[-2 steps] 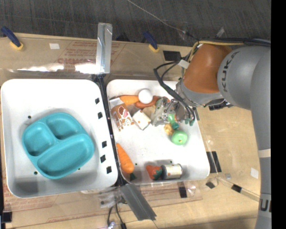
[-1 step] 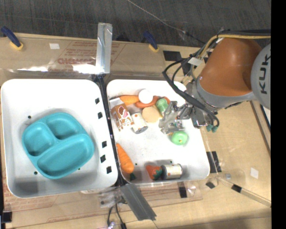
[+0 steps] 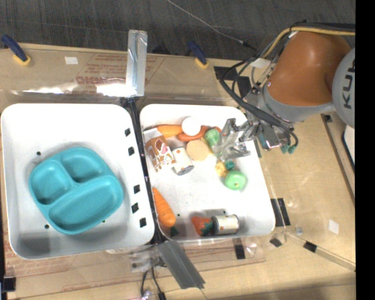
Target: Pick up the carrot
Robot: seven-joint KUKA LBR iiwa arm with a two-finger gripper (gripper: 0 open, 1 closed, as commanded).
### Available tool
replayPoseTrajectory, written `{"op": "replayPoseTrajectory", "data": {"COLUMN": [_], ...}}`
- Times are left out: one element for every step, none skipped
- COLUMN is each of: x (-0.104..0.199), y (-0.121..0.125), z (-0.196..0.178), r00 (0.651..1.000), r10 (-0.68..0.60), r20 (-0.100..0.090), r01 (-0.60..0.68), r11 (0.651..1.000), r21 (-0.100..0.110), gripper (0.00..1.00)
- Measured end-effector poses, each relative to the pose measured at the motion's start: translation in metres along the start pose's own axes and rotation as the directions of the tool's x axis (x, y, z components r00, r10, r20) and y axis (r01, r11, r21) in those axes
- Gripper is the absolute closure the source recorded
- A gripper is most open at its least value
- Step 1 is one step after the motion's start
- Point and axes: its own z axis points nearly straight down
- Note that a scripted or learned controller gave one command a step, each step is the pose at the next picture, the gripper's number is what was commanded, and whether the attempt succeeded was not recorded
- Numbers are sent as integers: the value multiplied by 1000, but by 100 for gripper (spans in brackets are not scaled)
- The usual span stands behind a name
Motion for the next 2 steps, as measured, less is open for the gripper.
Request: {"op": "replayPoseTrajectory", "data": {"x": [14, 69], "y": [-28, -32], "z": [-83, -34], "r00": [968, 862], "r10": [-253, -507], "r20": [2, -3], "r01": [253, 507], "r11": [968, 862], "r21": [2, -4], "gripper": [100, 100]}}
